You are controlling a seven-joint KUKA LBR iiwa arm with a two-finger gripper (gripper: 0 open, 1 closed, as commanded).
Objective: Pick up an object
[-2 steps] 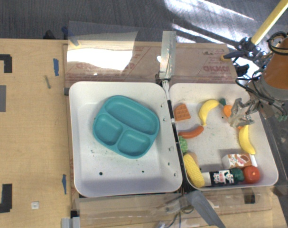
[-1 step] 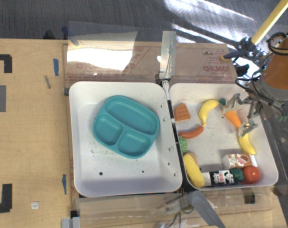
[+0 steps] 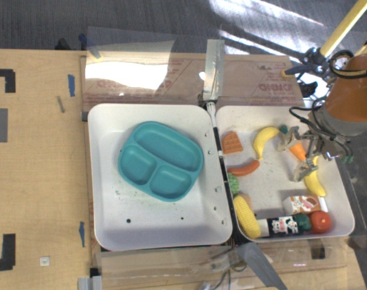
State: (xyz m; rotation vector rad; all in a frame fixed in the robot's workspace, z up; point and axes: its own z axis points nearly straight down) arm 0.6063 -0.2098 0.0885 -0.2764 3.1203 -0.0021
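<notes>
The right bin [image 3: 346, 198] holds the toy food. My gripper [image 3: 295, 156] hangs over its upper right part, with the orange-banded wrist [image 3: 347, 95] above it. Its two grey fingers stand apart, one fingertip [image 3: 287, 139] at the upper left and the other at the lower right. A small orange carrot [image 3: 298, 150] lies between them, and neither finger visibly presses on it. A yellow banana [image 3: 265, 141] lies just left of the gripper. A second yellow piece [image 3: 315, 184] lies just below it.
Also in the right bin are an orange wedge [image 3: 231, 142], a red sausage [image 3: 244, 168], a corn cob [image 3: 246, 216], a black-and-white bottle [image 3: 284, 225], a small carton [image 3: 302, 204] and a red tomato [image 3: 320, 221]. A teal divided plate [image 3: 161, 160] sits in the left bin [image 3: 104, 222].
</notes>
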